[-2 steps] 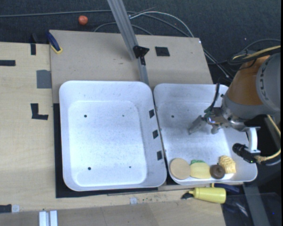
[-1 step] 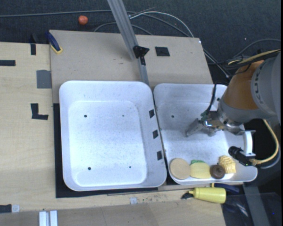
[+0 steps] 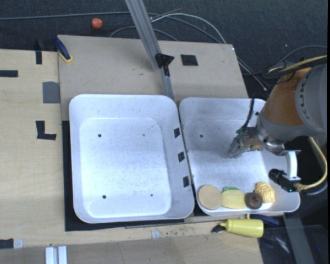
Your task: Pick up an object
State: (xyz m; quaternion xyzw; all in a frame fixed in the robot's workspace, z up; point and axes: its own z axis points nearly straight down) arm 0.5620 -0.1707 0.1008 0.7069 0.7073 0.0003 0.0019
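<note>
My gripper [image 3: 237, 148] hangs over the middle of the right bin [image 3: 209, 120], its fingers pointing down and left toward the bin floor. No object shows between them. Along the bin's front edge lie a round tan disc [image 3: 209, 197], a pale yellow piece [image 3: 233, 199] with a green bit [image 3: 229, 190] behind it, a small dark brown round object [image 3: 254, 201] and a yellow ridged object [image 3: 264, 191]. These all sit well below the gripper, apart from it.
The left bin [image 3: 121, 158] sits beside the right one. A yellow tool with a black tip [image 3: 243, 227] lies on the bench in front of the right bin. A grey pole [image 3: 146, 26] slants in from above. Cables run at the back right.
</note>
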